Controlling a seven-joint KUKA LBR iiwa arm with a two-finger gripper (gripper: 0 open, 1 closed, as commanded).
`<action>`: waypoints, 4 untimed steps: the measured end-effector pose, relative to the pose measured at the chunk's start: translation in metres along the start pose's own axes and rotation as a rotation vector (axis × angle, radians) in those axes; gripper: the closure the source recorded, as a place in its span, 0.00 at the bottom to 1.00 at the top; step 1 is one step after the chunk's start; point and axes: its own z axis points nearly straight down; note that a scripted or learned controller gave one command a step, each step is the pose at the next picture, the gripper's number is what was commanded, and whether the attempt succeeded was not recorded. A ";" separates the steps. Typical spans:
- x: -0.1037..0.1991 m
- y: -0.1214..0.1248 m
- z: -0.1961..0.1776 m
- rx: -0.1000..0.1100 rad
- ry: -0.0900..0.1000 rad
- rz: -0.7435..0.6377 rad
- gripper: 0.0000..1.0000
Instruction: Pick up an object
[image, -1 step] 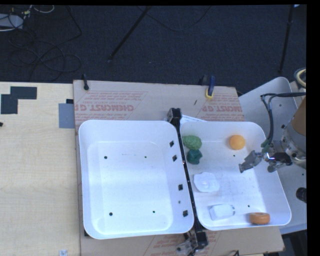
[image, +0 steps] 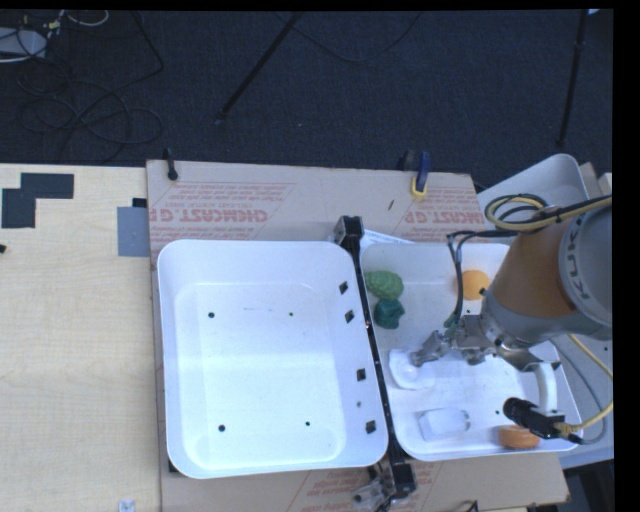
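The white object (image: 406, 372) lies on the floor of the right bin (image: 470, 451), close to that bin's left wall and about halfway between its far and near edges. It is pale against the pale floor, so its outline is faint. It looks flattish and somewhat rounded, and its long axis cannot be told for sure.

Bare floor opens to its right and toward the near edge. To its left there is little room before the wall and the black strip (image: 364, 330) that runs between the two bins.

The gripper (image: 424, 354) hangs just over the object's far right side, pointing toward the left wall, with the grey arm (image: 545, 285) slanting in from the right edge of the bin. Whether the gripper is clenched or released cannot be told, nor whether it touches the object.

A pale rectangular piece (image: 443, 423) lies by the near edge, near the white object but apart from it. An orange lump (image: 518, 437) sits in the near right corner.

Toward the far left corner, a light green lump (image: 384, 284) and a darker green lump (image: 388, 314) rest against each other just beside the left wall. An orange ball (image: 472, 283) sits by the far edge, partly hidden by the arm.

The left bin (image: 168, 350) stands alongside, its floor marked with small dark dots. Both bins rest on a sheet of cardboard (image: 260, 205) on the wooden bench (image: 70, 350).
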 end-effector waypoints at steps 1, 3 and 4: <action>-0.067 -0.044 -0.005 -0.004 -0.002 0.008 0.00; -0.005 -0.017 -0.004 -0.004 -0.001 0.005 0.00; -0.076 -0.011 -0.005 -0.004 -0.004 0.006 0.00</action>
